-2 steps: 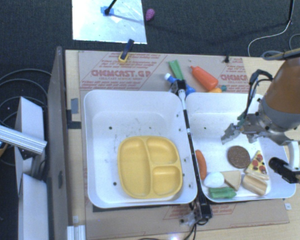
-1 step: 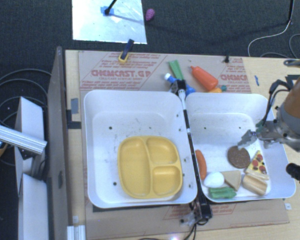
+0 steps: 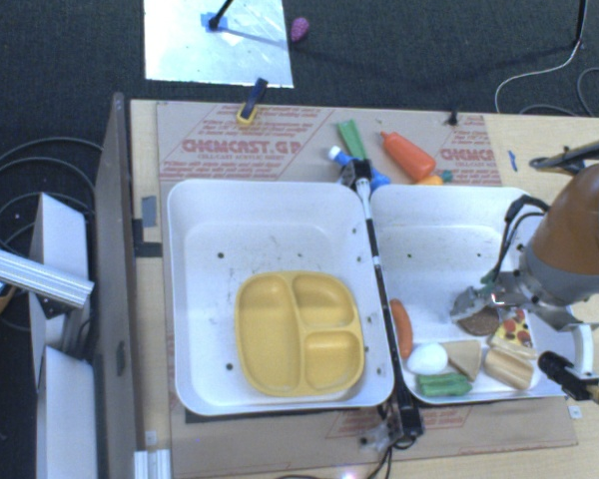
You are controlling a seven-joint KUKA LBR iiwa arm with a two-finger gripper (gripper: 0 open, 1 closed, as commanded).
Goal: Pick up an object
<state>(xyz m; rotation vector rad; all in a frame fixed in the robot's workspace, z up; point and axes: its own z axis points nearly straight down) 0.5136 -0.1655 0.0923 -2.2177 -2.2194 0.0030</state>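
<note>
Gripper [image 3: 482,305] hangs low in the right bin [image 3: 429,223], its tip down at a brown patty [image 3: 476,321]; its grip state cannot be told from this angle. Pizza slice [image 3: 514,327], bread [image 3: 508,366] and cheese wedge [image 3: 466,356] crowd close, so a closing grab may nudge neighbours or slip off the flat patty.

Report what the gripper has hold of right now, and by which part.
It cannot be told. The gripper is down in the right bin over a brown piece next to the pizza slice, but no object shows between the fingers.
</note>
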